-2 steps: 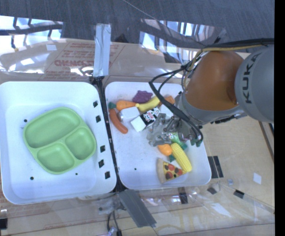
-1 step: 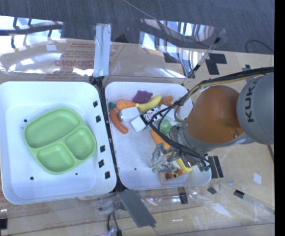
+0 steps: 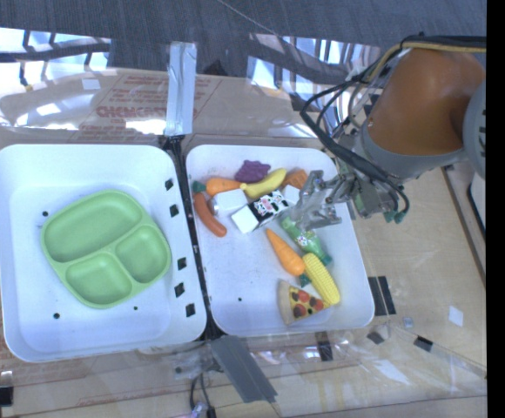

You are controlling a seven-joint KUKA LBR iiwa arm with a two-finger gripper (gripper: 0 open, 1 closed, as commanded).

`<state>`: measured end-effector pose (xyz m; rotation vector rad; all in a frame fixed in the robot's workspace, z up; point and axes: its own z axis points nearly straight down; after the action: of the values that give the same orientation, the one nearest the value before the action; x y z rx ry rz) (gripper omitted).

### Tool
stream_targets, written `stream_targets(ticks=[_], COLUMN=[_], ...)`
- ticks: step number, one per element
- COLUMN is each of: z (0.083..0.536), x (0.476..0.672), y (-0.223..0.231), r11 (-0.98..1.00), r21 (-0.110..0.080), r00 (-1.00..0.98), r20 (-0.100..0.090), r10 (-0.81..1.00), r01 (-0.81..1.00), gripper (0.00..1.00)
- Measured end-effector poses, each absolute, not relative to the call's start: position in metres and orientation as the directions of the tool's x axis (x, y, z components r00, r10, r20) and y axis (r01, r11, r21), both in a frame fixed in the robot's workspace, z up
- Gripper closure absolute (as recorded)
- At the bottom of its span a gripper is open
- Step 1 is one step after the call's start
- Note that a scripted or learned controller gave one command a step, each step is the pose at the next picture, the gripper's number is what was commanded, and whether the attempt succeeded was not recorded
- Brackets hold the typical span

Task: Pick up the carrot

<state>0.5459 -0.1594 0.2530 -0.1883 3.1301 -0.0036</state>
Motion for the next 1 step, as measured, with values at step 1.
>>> stream_targets(ticks=[1], z=[0.2492], x=[0.5444], y=[-0.1594], r11=[0.993], r21=[0.001], r00=[-0.993], r20=[0.002], r10=[-0.119], r01=[-0.119], gripper=[0.0])
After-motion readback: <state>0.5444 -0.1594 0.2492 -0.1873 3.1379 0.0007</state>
